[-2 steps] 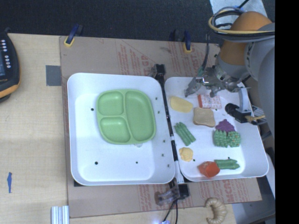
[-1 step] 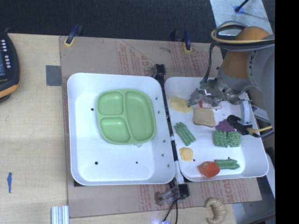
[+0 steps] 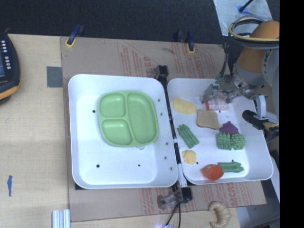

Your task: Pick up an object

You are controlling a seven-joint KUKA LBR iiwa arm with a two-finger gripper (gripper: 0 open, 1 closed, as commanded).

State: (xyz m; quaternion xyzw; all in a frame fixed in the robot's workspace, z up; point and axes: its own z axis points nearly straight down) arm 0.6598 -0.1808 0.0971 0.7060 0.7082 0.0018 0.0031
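Whether the gripper [image 3: 216, 95] is open or shut I cannot tell; the bread slice [image 3: 207, 119] lies just below it, probably light, stiff, best pinched across its edges.

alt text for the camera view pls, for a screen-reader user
The arm's gripper is down at the far edge of the right bin, among toy foods: bread slice, green beans, tomato. The left bin holds a green divided plate.

We look down at a slant from above the bench [image 3: 33, 141] (one fixed camera), both white bins [image 3: 80, 127] in frame.
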